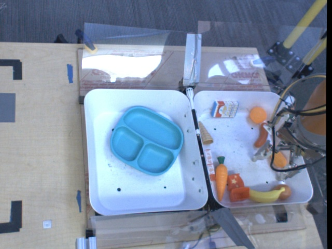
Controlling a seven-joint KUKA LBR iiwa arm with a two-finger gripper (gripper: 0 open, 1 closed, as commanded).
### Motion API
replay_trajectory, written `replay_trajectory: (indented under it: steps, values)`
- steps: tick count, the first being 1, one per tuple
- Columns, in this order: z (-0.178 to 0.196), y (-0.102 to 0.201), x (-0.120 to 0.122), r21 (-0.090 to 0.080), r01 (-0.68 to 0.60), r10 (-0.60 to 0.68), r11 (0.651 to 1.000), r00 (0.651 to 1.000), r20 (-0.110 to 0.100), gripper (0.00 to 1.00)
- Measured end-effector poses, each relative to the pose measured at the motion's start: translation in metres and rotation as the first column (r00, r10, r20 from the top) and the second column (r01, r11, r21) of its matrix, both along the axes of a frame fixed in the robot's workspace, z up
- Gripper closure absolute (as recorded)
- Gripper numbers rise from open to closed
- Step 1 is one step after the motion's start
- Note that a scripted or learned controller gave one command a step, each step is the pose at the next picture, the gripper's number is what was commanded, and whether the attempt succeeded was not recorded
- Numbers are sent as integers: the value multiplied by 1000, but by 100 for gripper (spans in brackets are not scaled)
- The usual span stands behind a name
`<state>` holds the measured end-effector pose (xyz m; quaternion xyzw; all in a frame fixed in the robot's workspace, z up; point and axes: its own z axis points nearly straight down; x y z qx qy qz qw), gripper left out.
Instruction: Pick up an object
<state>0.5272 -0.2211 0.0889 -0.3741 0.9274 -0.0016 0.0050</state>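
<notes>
My gripper [275, 163] is low over the right side of the right bin [244, 198], below the orange-banded wrist. It is open, its two grey fingers spread wide. A small orange fruit [280, 160] lies between them; whether they touch it I cannot tell. A red sausage-shaped piece [261, 136] lies just left of the gripper. A bigger orange [257, 114] rests farther back. A banana [267, 193] lies along the front wall, close under the gripper.
The right bin also holds a small red-and-white carton [223, 108], a cone [205, 133], a carrot [221, 177] and a red block [237, 186]. A blue divided plate [147, 140] lies in the left bin [98, 154]. A divider [196, 134] separates the bins.
</notes>
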Motion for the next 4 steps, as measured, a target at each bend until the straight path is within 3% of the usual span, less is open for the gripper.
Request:
replay_trajectory:
  steps: [1, 2, 4]
  values:
    - [0, 23, 14, -1, 54, -54, 999, 999, 3, 0]
    - [0, 11, -13, 0, 64, -64, 998, 998, 3, 0]
    - [0, 21, -20, 2, 251, -251, 968, 968, -1, 0]
